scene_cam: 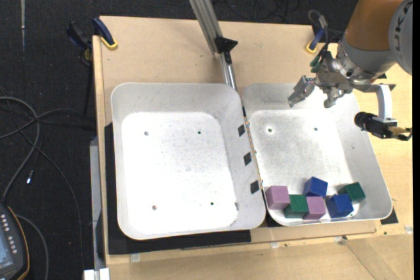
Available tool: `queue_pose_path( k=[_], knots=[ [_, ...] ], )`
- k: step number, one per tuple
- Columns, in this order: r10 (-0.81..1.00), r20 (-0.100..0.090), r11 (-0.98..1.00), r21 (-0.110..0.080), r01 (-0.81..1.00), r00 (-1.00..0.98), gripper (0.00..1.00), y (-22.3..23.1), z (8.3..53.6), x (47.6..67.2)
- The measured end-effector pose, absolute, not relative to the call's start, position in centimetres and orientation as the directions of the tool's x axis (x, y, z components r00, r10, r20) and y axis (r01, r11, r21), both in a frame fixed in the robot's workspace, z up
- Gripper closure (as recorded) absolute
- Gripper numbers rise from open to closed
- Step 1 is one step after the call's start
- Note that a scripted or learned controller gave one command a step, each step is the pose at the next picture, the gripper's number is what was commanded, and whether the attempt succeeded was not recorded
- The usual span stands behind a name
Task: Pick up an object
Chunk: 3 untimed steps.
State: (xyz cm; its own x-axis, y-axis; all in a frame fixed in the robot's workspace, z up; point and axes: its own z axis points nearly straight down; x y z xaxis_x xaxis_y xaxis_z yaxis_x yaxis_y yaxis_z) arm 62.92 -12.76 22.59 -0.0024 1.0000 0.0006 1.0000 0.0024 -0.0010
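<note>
Several small cubes lie clustered at the near edge of the right bin (308, 141): a purple cube (277, 196), a green cube (297, 205), a second purple cube (315, 207), a blue cube (315, 186), another blue cube (339, 205) and a dark green cube (355, 191). My gripper (315, 94) hangs over the far edge of the right bin, well away from the cubes. Its two fingers are spread apart, open, with nothing between them.
The left bin (174, 160) sits beside the right one on the wooden bench. A slanted metal pole (203, 3) runs down to the gap between the bins. Clamps (105, 33) sit at the bench's far corners.
</note>
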Motion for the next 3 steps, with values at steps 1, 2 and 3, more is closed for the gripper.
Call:
queue_pose_path(
  k=[1,2,3],
  knots=[
    [1.0,-0.002,0.006,0.001,1.0,-0.006,0.0,-12.84,19.54,66.97],
    [1.0,-0.002,0.004,0.001,1.0,-0.004,0.0,-12.88,19.72,66.87],
    [1.0,-0.002,0.004,0.0,1.0,-0.004,0.0,-12.88,19.71,66.87]
  ],
)
